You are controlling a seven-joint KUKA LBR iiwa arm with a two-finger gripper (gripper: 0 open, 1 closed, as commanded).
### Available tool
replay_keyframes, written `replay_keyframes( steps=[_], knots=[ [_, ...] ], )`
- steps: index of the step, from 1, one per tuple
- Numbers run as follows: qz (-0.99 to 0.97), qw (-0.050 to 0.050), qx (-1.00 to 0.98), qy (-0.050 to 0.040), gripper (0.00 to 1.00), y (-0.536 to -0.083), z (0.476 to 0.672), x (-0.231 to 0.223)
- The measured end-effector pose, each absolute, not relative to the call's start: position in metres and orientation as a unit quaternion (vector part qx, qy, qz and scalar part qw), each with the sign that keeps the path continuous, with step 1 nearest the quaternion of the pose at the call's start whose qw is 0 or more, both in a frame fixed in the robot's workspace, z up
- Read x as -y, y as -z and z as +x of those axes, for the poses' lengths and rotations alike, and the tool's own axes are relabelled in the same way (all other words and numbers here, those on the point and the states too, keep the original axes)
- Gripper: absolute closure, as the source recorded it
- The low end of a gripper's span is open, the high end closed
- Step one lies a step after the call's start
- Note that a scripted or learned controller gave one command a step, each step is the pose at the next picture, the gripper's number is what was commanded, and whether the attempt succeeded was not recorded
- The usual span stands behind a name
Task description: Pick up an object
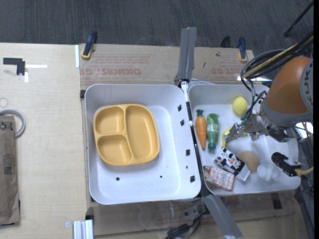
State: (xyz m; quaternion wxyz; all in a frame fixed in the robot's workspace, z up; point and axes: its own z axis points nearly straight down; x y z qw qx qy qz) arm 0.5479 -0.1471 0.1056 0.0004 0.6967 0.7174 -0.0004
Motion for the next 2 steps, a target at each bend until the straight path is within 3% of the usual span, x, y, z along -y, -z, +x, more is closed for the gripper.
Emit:
replay_keyframes(
  steps=[1,2],
  knots=[
    [0.625,0.001,-0.78,0.0002,0.0,-0.099,0.567,0.166],
    [0.609,0.0,-0.794,0.0005,0.0,-0.092,0.619,0.204]
  ],
)
